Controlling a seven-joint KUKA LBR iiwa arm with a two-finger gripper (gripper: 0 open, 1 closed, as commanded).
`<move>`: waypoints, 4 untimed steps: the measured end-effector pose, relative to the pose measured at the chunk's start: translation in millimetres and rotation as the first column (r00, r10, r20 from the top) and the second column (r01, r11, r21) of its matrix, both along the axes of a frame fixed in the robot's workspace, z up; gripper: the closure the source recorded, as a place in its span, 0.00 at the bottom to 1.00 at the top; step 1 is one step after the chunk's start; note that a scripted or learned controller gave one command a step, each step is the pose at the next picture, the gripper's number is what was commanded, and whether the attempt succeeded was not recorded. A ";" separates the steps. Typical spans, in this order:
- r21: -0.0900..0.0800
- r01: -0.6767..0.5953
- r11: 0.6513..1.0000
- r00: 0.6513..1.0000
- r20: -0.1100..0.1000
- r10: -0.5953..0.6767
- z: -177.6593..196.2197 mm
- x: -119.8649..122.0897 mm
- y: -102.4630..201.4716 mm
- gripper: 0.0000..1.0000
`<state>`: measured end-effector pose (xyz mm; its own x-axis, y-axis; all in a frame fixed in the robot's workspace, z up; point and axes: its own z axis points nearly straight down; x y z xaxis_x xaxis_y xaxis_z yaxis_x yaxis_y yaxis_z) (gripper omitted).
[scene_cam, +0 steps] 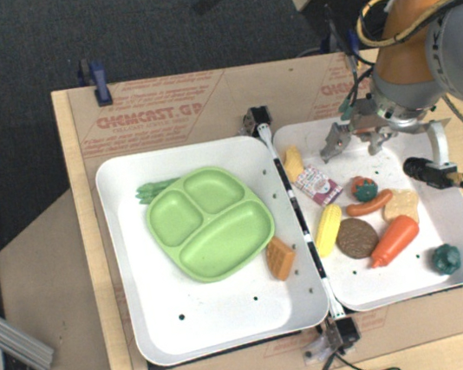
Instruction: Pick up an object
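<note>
Leftmost, the left bin (149,325) holds a light green divided plate (209,221) with three compartments, tilted a little, with a small green leafy piece (151,189) touching its upper left edge and an orange-brown wedge like a bread slice (281,258) just beside its lower right corner, close to the wall shared by the two bins. Across that wall, the right bin (407,286) carries the toy food: a yellow banana-like piece (293,160) near the top left, a small pink and white packet (315,183) below it, a yellow corn cob (328,229) lying at a slant, a round brown patty (357,238) touching the cob, a red sausage (369,203) above the patty, a small red and green fruit (364,187) just over the sausage, a pale tan chunk (400,206), an orange carrot (394,239) slanting under it, and a dark teal piece (444,258) alone at the lower right. Above the bin's upper part hangs the hand (356,139), its fingers spread apart with nothing between them, clear of the food below, on the grey arm (453,37).
</note>
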<state>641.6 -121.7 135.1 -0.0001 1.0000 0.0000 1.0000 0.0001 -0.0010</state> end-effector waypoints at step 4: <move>0.001 0.000 1.000 1.000 0.014 0.000 -34.8 -52.2 8.2 1.00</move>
<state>589.4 -113.5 100.3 0.0004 1.0000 0.0009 0.9999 -0.0004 0.0128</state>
